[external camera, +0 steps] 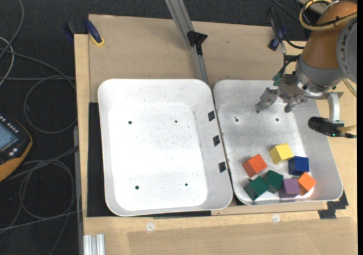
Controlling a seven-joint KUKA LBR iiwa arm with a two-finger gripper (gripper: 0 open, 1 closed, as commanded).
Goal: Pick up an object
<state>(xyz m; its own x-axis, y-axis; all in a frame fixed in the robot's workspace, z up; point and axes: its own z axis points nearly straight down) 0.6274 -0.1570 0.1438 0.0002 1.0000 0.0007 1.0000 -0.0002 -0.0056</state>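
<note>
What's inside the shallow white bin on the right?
The right white bin holds small cubes clustered at its near end: two orange, yellow, blue, two green, purple. The gripper hovers above, apart from them.

There are two shallow white plastic bins (113,95) on the wooden worktop (142,38). I count seven small blocks: two orange blocks (255,164), two green blocks (274,180), one yellow block (281,153), one blue block (299,164) and one purple block (290,186).

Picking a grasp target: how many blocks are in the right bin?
7, clustered at the right bin's near edge: orange, yellow, blue, a second orange, purple, and two green. More may hide beneath.
</note>
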